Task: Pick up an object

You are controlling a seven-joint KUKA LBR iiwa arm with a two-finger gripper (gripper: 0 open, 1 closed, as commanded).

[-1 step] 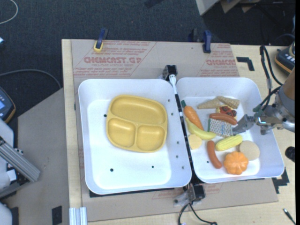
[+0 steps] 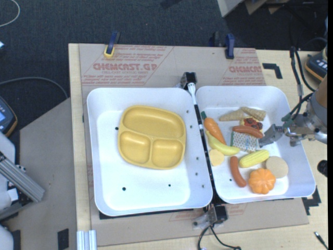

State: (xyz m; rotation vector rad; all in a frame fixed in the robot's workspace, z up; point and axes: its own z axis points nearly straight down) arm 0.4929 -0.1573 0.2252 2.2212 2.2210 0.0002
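Just jaws (image 2: 274, 135) (empty) over food bin (image 2: 291, 186)

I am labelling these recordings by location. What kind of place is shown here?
Probably a robotics lab bench set up for picking tests. Two white bins sit on a board held by clamps, toy food fills the right bin, and cables run across the floor.

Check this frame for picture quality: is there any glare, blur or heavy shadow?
Camera view: even, soft lighting; mild glare on the white bins; the yellow tray and toy food look fairly sharp; the gripper at the right is slightly soft; shadows are faint.
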